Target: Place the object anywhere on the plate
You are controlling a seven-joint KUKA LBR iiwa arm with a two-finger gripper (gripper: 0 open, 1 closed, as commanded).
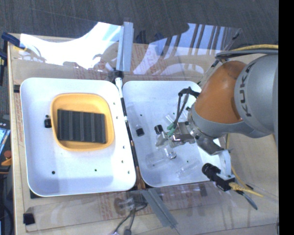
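Note:
A yellow plate (62, 103) with rounded corners lies in the left bin (36, 170). A dark grey ridged block (82, 126) lies flat on the plate and covers most of its middle. My gripper (165, 143) hangs low over the middle of the right bin (147, 99), well to the right of the plate and apart from the block. The grey and orange arm (225, 102) covers the right part of that bin. Nothing dark shows at the gripper's tip.
Two small black bits (139, 130) (158, 129) lie on the right bin's floor, left of the gripper. Another small black piece (48, 123) sits just left of the plate. A raised rim (123, 126) divides the two bins. Cables (245, 190) trail at the lower right.

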